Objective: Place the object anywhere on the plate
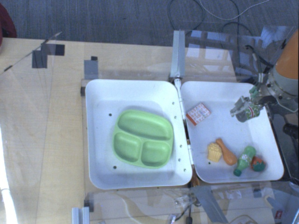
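The gripper is hovering over the right bin near its 2 o'clock corner; whether its grasp is wide or narrow cannot be told. The green plate is sitting in the left bin. Toy objects are lying toward the right bin's 5 o'clock.

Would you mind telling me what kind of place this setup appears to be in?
Probably a robotics lab bench: two white bins, left and right, fixed on a wooden table, toy food for picking, and loose cables on grey carpet behind.

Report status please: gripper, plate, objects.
Gripper above right bin, holding nothing visible. Green plate in left bin. Toys unpicked.
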Controlling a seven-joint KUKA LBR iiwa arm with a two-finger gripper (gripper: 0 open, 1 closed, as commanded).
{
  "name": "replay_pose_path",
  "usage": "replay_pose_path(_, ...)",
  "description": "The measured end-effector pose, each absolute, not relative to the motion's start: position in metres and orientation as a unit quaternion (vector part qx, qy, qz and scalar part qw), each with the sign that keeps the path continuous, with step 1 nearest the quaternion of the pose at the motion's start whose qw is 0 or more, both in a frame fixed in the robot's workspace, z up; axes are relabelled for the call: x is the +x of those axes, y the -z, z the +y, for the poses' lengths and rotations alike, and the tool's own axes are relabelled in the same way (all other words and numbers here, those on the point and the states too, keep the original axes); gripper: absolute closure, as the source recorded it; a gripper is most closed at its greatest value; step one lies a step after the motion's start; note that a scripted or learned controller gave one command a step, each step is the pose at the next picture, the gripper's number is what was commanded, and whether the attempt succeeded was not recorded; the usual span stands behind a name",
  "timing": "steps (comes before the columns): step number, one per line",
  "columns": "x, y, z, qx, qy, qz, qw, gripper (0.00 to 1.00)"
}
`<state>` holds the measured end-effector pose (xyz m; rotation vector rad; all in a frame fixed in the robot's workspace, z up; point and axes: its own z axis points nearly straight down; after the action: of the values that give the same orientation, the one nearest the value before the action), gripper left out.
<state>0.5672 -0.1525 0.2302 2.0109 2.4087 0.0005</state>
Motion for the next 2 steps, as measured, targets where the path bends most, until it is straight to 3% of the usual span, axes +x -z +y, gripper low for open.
replay_pose_path(1, 0.559, -0.2, -0.074, 0.646, 0.0002, 0.763, 0.0, 1.0)
replay_pose_path(2, 0.518, -0.193, -0.01, 0.508, 0.0, 0.862, -0.001, 1.0)
